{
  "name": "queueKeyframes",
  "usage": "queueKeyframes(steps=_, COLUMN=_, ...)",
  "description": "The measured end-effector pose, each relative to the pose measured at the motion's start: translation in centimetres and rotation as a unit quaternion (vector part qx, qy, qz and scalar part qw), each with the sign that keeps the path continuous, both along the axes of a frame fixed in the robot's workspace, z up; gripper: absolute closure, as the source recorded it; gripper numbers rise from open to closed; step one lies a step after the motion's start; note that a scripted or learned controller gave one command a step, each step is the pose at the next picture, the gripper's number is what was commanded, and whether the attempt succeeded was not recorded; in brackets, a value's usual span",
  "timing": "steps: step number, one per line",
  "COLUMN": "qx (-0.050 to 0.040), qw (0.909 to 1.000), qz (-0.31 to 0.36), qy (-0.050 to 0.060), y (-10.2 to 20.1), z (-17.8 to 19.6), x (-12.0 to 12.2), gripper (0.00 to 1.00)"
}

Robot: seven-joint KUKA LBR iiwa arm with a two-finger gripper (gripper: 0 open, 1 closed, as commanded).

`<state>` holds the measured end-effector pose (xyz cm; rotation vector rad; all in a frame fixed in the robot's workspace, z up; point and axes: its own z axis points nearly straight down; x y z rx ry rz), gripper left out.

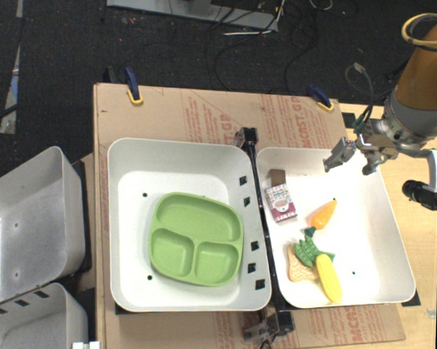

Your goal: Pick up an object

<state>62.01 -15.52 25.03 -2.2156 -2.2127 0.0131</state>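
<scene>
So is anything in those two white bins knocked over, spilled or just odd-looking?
Nothing looks spilled or broken. The green divided plate lies flat in the left bin. In the right bin, the toy corn rests partly on a tan cracker-like piece, and the small carton lies flat near the divider. The gripper hangs open above.

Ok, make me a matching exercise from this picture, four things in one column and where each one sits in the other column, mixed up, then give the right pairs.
Things:
1. green plate
2. small carton
3. carrot
4. corn cob

Places:
A. near front of the right bin, beside a cracker
B. alone in the left bin
C. middle of the right bin
D. right bin, against the divider side

Pairs: 1-B, 2-D, 3-C, 4-A
</scene>
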Motion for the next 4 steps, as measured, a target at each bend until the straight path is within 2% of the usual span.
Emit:
queueKeyframes(steps=1, qx=-0.0011, qw=1.0000, qz=0.001, qy=-0.007, y=0.1, z=0.8, x=0.2, gripper=0.00)
queueKeyframes(steps=2, qx=-0.0007, qw=1.0000, qz=0.000, qy=-0.005, y=-0.7, z=-4.5, x=-0.3, gripper=0.00)
queueKeyframes(steps=3, qx=-0.0003, qw=1.0000, qz=0.000, qy=-0.005, y=0.2, z=-10.4, x=-0.5, gripper=0.00)
queueKeyframes(steps=4, qx=-0.0019, qw=1.0000, qz=0.000, qy=-0.009, y=0.2, z=-15.4, x=-0.3, gripper=0.00)
